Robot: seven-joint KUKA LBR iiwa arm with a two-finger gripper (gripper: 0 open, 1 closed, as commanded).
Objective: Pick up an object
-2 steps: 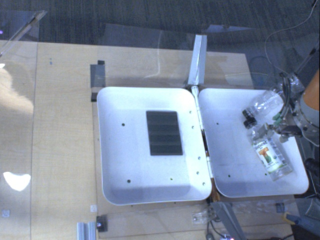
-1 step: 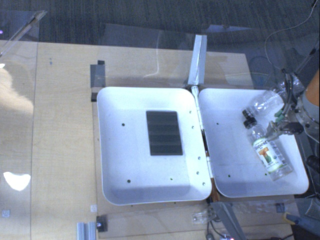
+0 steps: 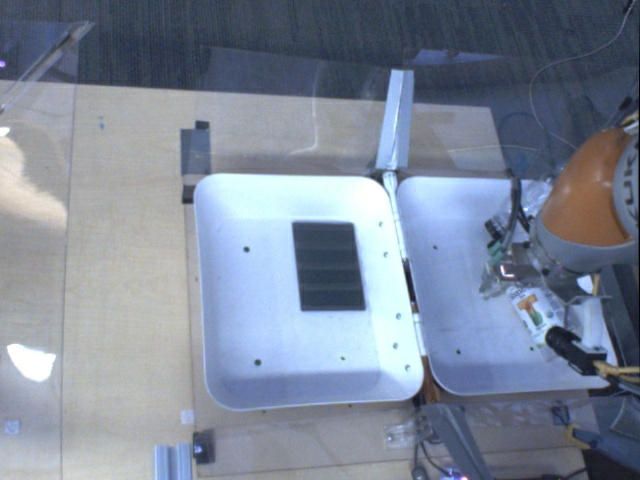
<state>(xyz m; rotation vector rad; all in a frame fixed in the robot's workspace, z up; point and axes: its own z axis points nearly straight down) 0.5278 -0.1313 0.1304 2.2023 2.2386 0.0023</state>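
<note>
A dark grey ribbed rectangular block (image 3: pixel 328 265) lies flat in the middle of the left bin (image 3: pixel 230 358). My gripper (image 3: pixel 498 266) hangs low over the right part of the right bin (image 3: pixel 450 358), below the orange band of the arm (image 3: pixel 590 203). A small white packet with green and orange print (image 3: pixel 531 310) lies just below and right of the gripper, partly hidden by the wrist. Whether anything sits in the gripper is hidden by the wrist hardware.
A grey metal bar (image 3: pixel 395 118) rises at the back between the two bins. Small black clamps (image 3: pixel 195 153) sit at the left bin's corners. The wooden bench (image 3: pixel 100 268) spreads out to the left.
</note>
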